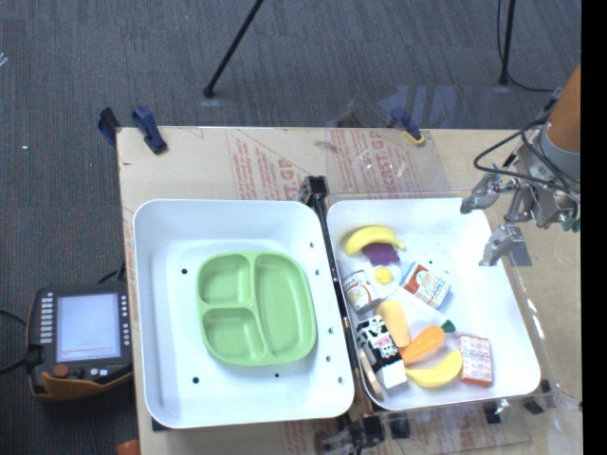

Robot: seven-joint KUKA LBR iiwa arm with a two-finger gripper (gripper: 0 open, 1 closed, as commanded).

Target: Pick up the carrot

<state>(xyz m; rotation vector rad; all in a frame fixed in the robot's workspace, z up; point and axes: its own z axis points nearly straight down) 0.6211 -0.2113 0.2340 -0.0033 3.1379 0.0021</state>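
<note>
Carrot (424, 343) is the thing to grab, and it lies in the right bin (517, 297), down near the front. It is orange with a little green top at its right end. It sits in a crowd. A pale bread stick (395, 323) touches it on the left. A yellow banana (435, 370) curves just under it. A red snack pack (475, 359) is just to its right, and a black and white carton (382, 349) stands on its left side. So there is not much free room around it.

Gripper (500, 224) hangs over the far right edge of the same bin, well apart from the carrot. Its two grey fingers look spread, with nothing between them. I think it waits there because it has not gone down for the carrot yet.

More toys lie in the middle of the bin: another banana (370, 238), a purple thing (382, 253) next to it, a fried egg (383, 275), a small can (358, 291) and a little box (426, 285).

Left bin (161, 330) holds a green tray (256, 308) with three parts. It looks like a place to put food.

To get the carrot, the fingers may have to come down across its thin middle, so they don't grab the banana or the bread too.
</note>
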